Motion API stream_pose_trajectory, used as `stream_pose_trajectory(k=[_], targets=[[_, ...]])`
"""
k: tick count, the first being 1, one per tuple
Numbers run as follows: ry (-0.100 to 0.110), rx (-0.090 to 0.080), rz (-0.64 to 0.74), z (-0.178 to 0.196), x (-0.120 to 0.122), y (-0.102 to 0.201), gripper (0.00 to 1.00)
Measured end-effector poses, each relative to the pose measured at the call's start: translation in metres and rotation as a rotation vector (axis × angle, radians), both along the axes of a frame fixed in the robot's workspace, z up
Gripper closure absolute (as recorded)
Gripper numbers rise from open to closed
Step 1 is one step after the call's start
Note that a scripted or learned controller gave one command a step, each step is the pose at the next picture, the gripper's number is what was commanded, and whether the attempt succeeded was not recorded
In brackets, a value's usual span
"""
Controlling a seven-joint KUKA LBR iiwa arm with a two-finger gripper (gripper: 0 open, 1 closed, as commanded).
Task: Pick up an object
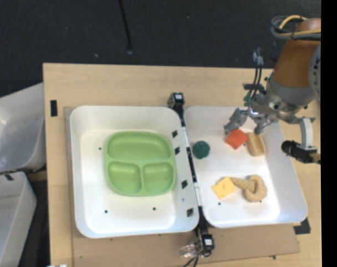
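Presently, on the surface point(57, 77): left bin point(79, 204) holding a green divided plate point(140, 163). Right bin point(285, 204) holding a dark green ball point(201, 148), orange-red block point(236, 139), tan roll point(256, 144), yellow wedge point(224, 188) and what looks like a pretzel point(253, 187). End effector point(248, 122) released, fingers spread, above the orange-red block, grasping nothing.

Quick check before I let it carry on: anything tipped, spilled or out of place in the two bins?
Nothing stands out. The green divided plate lies flat in the left bin. In the right bin the red block, tan roll, dark green ball, yellow wedge and pretzel lie loose, with the gripper above the block.
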State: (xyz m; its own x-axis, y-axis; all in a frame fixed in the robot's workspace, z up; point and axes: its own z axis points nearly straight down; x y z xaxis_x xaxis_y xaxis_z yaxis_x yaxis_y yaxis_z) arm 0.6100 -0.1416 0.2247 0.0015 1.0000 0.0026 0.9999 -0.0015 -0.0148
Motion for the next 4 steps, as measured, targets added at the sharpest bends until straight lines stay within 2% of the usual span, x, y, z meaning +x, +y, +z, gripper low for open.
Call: stream_pose_trajectory(k=[1,3,4], targets=[[-0.011,-0.001,0.001,0.006,0.002,0.000,0.00],[-0.006,-0.003,0.001,-0.114,-0.002,-0.021,0.00],[-0.009,-0.004,-0.001,-0.128,-0.002,-0.023,0.00]])
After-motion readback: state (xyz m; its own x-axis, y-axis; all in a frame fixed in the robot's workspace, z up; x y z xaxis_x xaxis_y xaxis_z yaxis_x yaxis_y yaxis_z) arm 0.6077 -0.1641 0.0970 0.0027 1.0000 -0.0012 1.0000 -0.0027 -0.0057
